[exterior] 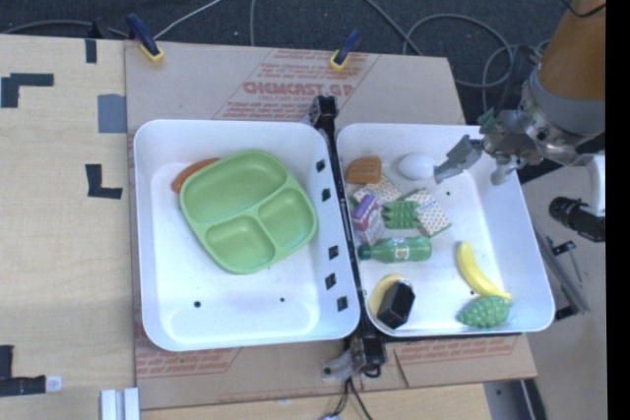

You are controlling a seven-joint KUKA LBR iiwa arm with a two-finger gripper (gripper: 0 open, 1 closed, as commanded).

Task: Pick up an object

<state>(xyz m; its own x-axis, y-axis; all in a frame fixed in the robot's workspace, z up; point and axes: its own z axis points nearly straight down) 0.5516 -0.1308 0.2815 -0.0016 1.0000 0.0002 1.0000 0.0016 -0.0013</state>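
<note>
My gripper (470, 172) hangs over the far right part of the right bin (522, 241), open, with nothing between its fingers. Just left of it lies a white egg (414, 165), beside a brown bun (363, 169). Below are a green spiky toy (404, 212) on a patterned packet, a purple item (364, 209) and a green bottle (398, 251) lying on its side. A yellow banana (477, 270) and a bumpy green fruit (484, 312) sit at the near right. A black and yellow object (394, 301) rests at the near edge.
The left bin (162, 300) holds a green divided plate (251, 210) with an orange item (190, 174) poking out from under its far left corner. A black divider (333, 211) runs between the bins. Cardboard and cables lie behind them.
</note>
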